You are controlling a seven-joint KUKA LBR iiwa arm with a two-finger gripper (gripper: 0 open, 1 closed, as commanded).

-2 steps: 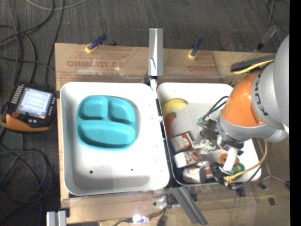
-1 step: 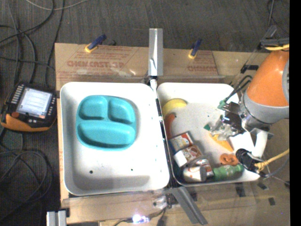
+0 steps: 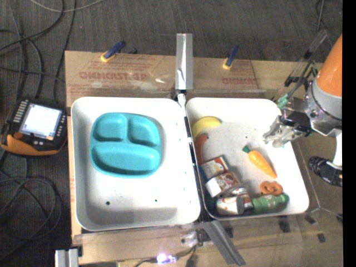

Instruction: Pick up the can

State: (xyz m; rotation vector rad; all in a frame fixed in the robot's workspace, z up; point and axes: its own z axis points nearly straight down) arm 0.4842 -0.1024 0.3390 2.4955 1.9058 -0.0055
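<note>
Can (image 3: pixel 233 200) crowded by small boxes (image 3: pixel 218 176) and green bottle (image 3: pixel 271 202), open bin floor (image 3: pixel 239 133) above the carrot (image 3: pixel 261 163)

Two white bins (image 3: pixel 133 218) side by side. Left bin: one blue divided plate (image 3: pixel 127 144). Right bin: one lemon (image 3: pixel 205 124), one carrot (image 3: pixel 261 163), one pretzel (image 3: pixel 271 188), one green bottle (image 3: pixel 271 202), one can (image 3: pixel 232 202), two small cartons (image 3: pixel 214 167)

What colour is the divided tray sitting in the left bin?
Turquoise blue. The divided tray shows clearly in the camera view, against the white left bin.
</note>
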